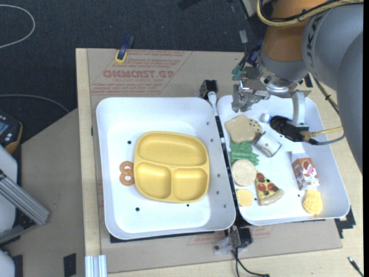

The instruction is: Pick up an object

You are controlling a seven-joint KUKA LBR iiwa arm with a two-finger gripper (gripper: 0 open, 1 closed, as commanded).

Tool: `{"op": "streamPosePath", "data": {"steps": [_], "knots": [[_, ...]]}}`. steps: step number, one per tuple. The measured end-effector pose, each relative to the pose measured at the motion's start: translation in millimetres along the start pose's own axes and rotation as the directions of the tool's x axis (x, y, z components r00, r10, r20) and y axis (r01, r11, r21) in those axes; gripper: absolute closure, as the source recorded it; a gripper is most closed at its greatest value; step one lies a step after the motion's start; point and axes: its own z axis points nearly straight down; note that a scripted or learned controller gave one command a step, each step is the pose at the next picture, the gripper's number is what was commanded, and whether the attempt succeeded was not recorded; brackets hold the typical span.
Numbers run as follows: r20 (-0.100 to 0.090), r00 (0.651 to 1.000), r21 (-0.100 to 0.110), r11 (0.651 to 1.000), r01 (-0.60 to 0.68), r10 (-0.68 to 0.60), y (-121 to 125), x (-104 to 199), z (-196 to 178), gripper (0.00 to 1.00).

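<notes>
My gripper [244, 101] hangs over the far left corner of the right bin [333, 175], open, with nothing between its fingers. Just in front of it lies a tan bread slice [242, 129]. Beside the bread is a small white can [268, 145]. Below them lie green beans [242, 153], a round pale cracker [244, 172], a pizza slice [267, 190] and a yellow cheese piece [245, 198]. A red-and-white snack packet [304, 172] and a yellow corn piece [312, 201] lie at the bin's right side.
The left bin [108, 149] holds a yellow divided tray [171, 166] with a small pretzel [126, 173] at its left. A raised divider edge [222, 149] separates the two bins. The arm's grey and orange body looms over the far right corner.
</notes>
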Motion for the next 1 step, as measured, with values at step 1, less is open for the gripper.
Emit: {"op": "streamPosePath", "data": {"steps": [1], "knots": [[-0.001,1.000,0.008,1.000,-0.003,0.003,-12.3,-5.1,-2.2,1.00]]}}
